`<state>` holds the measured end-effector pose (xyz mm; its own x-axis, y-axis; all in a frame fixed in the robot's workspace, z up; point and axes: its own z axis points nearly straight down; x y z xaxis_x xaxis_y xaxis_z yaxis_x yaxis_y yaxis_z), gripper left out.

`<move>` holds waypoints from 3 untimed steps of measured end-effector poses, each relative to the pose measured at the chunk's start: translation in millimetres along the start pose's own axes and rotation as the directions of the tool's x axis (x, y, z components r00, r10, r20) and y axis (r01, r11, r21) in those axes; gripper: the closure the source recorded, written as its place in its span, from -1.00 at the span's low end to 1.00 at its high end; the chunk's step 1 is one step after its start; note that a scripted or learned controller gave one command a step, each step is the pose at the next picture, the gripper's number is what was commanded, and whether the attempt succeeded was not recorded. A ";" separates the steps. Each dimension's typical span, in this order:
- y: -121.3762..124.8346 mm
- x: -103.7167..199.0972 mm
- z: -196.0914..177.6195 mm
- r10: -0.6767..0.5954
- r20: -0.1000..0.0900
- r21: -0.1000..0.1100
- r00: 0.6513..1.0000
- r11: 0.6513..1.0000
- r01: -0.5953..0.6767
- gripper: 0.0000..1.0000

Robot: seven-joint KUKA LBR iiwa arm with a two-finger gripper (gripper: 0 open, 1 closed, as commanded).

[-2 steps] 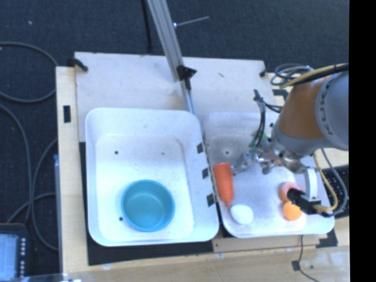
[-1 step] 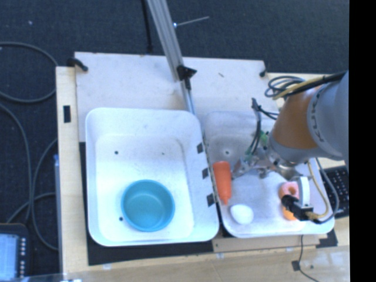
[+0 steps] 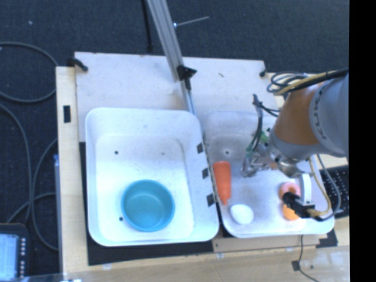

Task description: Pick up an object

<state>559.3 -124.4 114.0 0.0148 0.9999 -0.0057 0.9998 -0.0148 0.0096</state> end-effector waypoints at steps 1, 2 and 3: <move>0.6 -1.4 -67.0 -0.007 -0.007 0.002 1.000 1.000 0.007 1.00; 5.4 0.3 -134.8 -0.020 -0.006 -0.001 1.000 1.000 0.020 1.00; 7.4 -0.6 -172.9 -0.021 -0.006 0.003 1.000 1.000 0.021 1.00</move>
<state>565.1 -124.1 287.0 -0.0064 1.0000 0.0004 1.0000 0.0064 0.0068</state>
